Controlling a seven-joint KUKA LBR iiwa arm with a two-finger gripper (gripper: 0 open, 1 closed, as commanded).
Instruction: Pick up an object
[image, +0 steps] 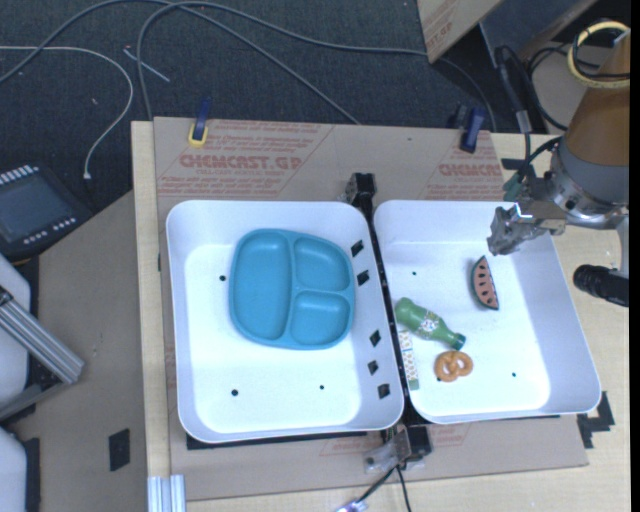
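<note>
The right bin (540, 395) holds three small items. A watermelon slice (485, 283) lies near its upper right. A green bottle (427, 324) lies tilted at the left side, and a small pretzel (452, 366) sits just below the bottle. My gripper (505, 236) hangs over the bin's upper right part, above and slightly right of the watermelon slice. I see nothing between its fingers.
The left bin (200, 390) holds a blue divided plate (292, 288). A row of black clips runs along the divider (372, 300) between the bins. Cables (90, 60) lie on the dark floor beyond the bench.
</note>
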